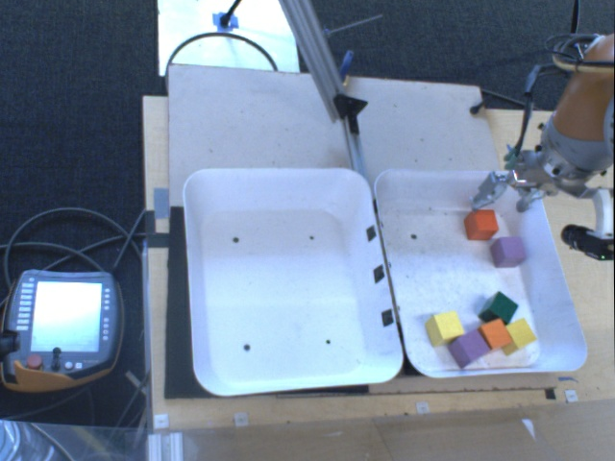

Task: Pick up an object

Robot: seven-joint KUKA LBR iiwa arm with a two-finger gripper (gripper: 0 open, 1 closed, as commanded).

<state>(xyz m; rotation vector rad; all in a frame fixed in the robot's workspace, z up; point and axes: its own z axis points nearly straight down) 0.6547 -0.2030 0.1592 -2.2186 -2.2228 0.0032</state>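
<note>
Orange block [481, 224]: you see it lying flat near the far end of the right bin [423, 257].
Purple block [508, 251]: lies just beside the orange one, toward you and right.
Near cluster: yellow block [444, 327], purple block [469, 347], small orange block [495, 333], dark green block [499, 307] and second yellow block [521, 335] huddle touching at the bin's near right corner.
</note>
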